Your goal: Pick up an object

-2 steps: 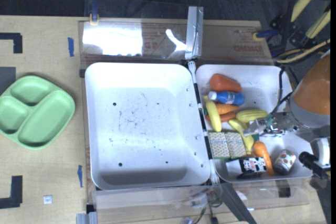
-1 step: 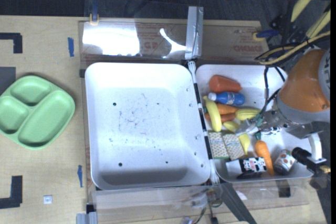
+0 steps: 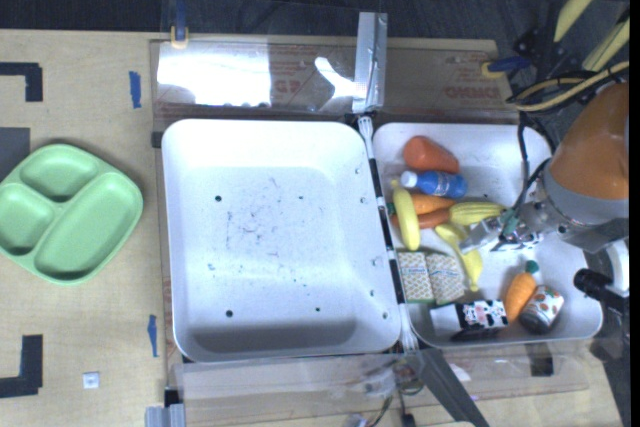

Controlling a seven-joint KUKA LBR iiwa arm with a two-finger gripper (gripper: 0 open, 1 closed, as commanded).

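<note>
- Camera view, counter: tan surface carrying two shallow white bins side by side; green divided plate lying at 9 o'clock from the left bin, well apart from it.
- Left bin: white floor with faint scuff marks and a few small dark holes.
- Right bin: holding all loose objects, crowded toward its left and lower parts.
- Upper group: orange-red rounded object at 12 o'clock of the pile; blue-and-white bottle just below it, lying on its side.
- Middle group: yellow banana along the bin's left wall; orange carrot-like piece beside it; second yellow banana piece at 3 o'clock from that.
- Lower group: patterned green-and-tan packet at 6 o'clock from the banana; black-and-white carton near the bottom wall; small carrot and dark can at 4 o'clock of the pile.
- Arm: entering from 3 o'clock, orange band above the wrist.
- Claw: low over the right bin, just beside the second banana piece; spread or pressed together, cannot tell; no object seen between its tips.
</note>
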